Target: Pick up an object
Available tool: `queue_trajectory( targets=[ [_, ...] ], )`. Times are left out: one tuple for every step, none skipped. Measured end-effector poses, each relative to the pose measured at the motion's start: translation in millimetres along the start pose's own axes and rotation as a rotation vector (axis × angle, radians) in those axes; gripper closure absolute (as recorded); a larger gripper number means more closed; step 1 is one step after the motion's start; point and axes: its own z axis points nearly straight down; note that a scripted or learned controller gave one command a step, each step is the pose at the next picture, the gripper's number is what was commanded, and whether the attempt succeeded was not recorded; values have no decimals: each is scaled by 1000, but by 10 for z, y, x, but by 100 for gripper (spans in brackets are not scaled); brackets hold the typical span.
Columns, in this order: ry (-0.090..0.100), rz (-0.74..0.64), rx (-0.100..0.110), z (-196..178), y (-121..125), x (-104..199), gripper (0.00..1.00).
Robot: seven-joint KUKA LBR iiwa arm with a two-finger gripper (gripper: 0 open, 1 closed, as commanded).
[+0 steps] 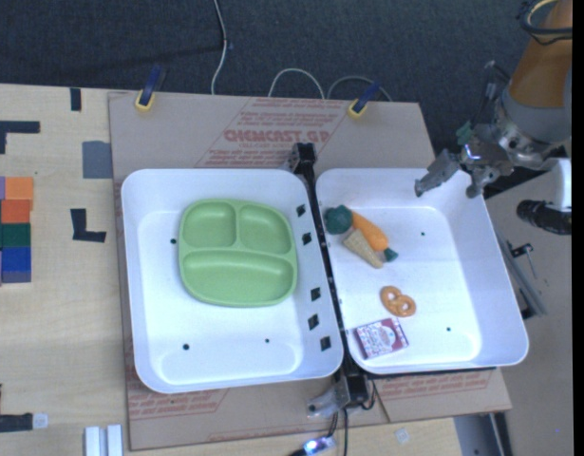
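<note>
Brown cardboard (273,141) covers the bench in the middle of the frame, and two white bins sit on it side by side; the left bin (149,283) holds a green plate (238,253) with three parts; the right bin (462,283) holds small toys; a carrot (367,229) lies near its upper left, touching a green ball (337,219) and a pale cone (362,246); a pretzel (398,301) lies lower down, apart from them; a small red packet (380,337) sits near the bottom edge; the gripper (450,177) hangs over the bin's upper right rim, its fingers spread apart with nothing between them.
</note>
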Motion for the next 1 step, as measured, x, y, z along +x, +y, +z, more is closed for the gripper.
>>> queue_trajectory(
  targets=[
    [-3, -4, -12, -82, 20, 10, 0]
  ],
)
